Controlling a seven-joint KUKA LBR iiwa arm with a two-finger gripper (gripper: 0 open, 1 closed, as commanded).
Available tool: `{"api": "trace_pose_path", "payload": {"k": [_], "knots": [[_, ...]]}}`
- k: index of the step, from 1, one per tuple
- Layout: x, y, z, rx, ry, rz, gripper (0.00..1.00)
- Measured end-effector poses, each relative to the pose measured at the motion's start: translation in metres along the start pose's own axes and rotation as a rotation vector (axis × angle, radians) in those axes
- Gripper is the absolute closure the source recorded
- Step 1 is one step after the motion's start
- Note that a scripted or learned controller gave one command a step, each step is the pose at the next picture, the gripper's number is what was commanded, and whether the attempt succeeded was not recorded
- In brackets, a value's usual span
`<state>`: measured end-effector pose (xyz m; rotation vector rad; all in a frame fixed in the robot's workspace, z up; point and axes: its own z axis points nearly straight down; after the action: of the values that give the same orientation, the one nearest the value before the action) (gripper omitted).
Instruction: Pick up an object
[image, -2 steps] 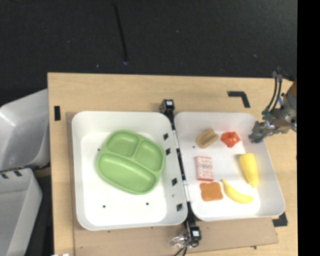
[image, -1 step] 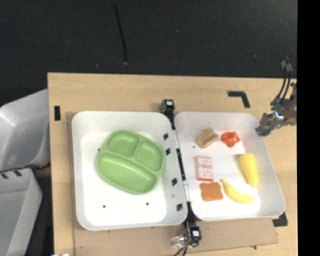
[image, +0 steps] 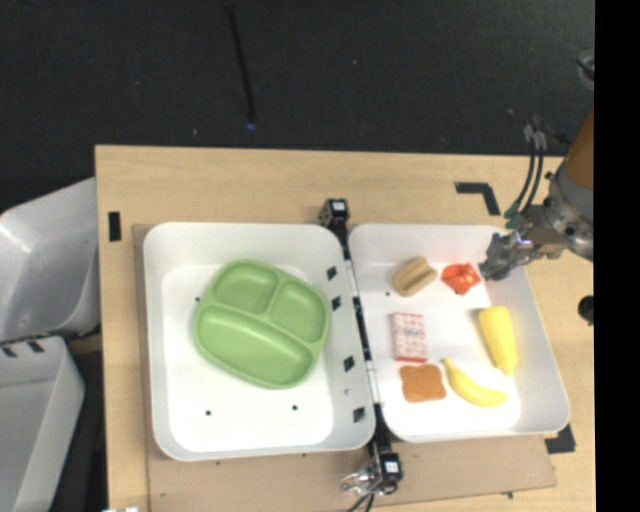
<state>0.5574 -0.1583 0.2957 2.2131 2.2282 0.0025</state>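
The desk (image: 250, 185) is a pale wood-grain board carrying two shallow white bins with smooth, rounded walls. The left bin (image: 170, 400) holds a light green plastic plate (image: 262, 323), oval and divided into three compartments, lying near the bin centre. The right bin (image: 540, 400) holds six small items. At its 11 o'clock sits a tan bread roll (image: 412, 275), oblong and matte. Just below it, at centre left, lies a flat rectangular packet (image: 408, 336), white with red print. At 7 o'clock lies a square orange-brown toast slice (image: 422, 383). A curved yellow banana (image: 473, 385) lies at 5 o'clock, just beside the toast. A stubby yellow corn-like piece (image: 499, 338) lies at 3 o'clock. A glossy red pepper-like piece (image: 459, 278) lies at 1 o'clock. The gripper (image: 497, 262) hangs at the pepper's 2 o'clock, just beside it; whether the jaws are wide or narrow cannot be told.
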Motion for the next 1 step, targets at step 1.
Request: {"api": "trace_pose_path", "payload": {"k": [1], "knots": [[0.0392,-0.0120,0.0074,0.001,-0.001,0.002,1.00]]}}
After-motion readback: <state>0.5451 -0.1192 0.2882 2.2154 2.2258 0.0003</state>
